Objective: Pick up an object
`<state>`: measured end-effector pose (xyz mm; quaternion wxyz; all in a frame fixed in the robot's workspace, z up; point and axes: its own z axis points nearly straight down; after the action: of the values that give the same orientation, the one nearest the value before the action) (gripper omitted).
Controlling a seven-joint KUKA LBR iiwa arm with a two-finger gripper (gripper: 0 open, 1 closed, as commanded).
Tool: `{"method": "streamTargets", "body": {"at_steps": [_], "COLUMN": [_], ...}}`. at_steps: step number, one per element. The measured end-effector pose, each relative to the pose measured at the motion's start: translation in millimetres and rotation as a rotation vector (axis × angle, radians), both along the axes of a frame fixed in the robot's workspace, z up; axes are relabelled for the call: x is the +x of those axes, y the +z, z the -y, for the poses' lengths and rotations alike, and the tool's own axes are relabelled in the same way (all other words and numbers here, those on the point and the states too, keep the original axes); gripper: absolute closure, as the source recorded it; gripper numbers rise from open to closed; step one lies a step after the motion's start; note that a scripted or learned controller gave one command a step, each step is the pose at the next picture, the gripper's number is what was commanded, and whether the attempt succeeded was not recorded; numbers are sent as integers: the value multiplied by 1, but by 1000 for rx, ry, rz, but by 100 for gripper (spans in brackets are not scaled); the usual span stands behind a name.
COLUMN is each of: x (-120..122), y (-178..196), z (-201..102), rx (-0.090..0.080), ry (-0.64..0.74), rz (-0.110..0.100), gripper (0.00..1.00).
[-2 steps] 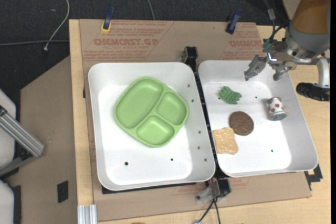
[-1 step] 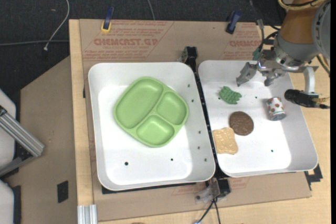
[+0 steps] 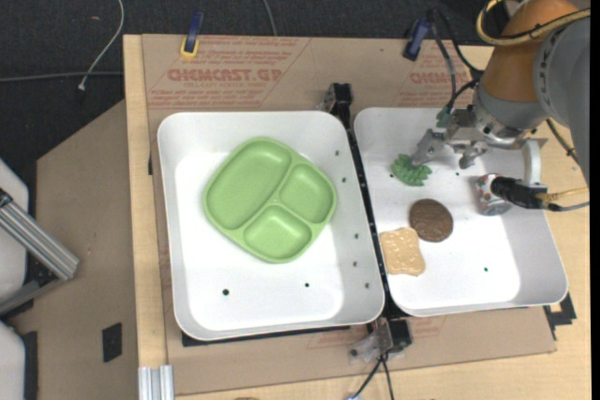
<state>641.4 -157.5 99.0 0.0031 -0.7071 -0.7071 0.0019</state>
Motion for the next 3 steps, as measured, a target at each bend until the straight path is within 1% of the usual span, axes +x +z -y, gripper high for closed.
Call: {"method": "streamTargets", "body": {"at_steps": [1,2,3], "x": [2,10,12], "y": [16,78,134], "z": [0,-7,-7], "rx": [-1,-3,-4], "ry": [1,2,2], "rz": [9,16,16], "gripper": [100,100,100]}}
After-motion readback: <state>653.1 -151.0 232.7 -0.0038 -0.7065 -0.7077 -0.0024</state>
